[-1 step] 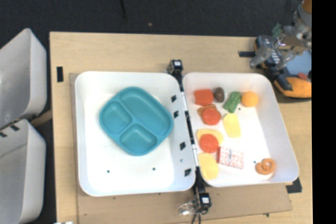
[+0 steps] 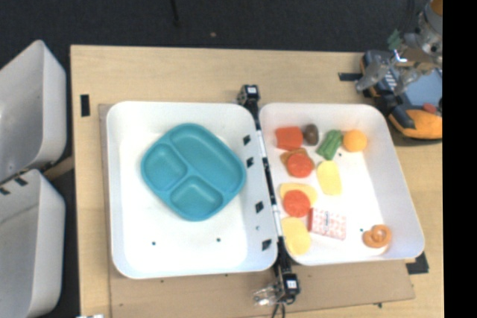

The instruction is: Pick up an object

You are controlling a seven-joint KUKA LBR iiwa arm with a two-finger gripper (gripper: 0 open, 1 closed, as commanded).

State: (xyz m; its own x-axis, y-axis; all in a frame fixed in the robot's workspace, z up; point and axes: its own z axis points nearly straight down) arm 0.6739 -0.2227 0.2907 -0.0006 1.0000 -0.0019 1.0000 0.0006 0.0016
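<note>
Where the bench edge runs nearest the camera, two shallow white plastic bins sit side by side on tan wood, joined by black clips along the seam. Left bin (image 2: 127,249): one teal compartment tray (image 2: 193,170), smooth moulded plastic, rounded corners, three wells, rotated diagonal. Right bin (image 2: 399,182), near end: pale yellow blob (image 2: 296,234), flat pink-and-white patterned packet (image 2: 328,223), small orange ring-shaped piece (image 2: 377,236). Mid: round red disc (image 2: 297,201) on a yellow slab, yellow rounded block (image 2: 329,178), red-orange round piece (image 2: 299,164). Far end: orange-red block (image 2: 289,137), dark brown lump (image 2: 311,134), green elongated piece (image 2: 329,144), orange ball (image 2: 355,141). All matte toy food, clustered left-centre of that bin. Gripper (image 2: 380,74) sits beyond the right bin's far right corner, above bare bench; can't tell finger state, too blurred.
</note>
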